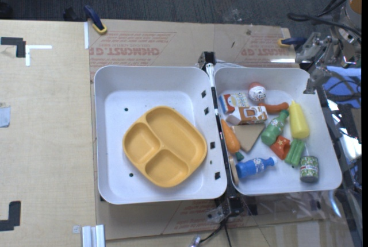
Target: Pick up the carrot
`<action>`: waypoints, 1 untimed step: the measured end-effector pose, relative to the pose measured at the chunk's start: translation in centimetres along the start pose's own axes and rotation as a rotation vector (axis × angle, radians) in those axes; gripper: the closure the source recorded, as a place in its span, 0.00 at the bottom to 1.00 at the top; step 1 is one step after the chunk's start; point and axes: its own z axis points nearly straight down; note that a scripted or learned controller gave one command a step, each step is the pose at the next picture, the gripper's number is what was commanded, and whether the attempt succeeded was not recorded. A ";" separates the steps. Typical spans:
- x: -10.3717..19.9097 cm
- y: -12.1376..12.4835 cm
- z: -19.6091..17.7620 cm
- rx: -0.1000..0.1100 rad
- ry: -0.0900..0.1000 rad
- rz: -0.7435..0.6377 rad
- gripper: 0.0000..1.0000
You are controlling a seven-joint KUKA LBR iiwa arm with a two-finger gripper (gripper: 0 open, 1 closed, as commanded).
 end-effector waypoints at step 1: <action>-0.3 -0.7 -0.5 0.001 -0.003 -0.060 0.00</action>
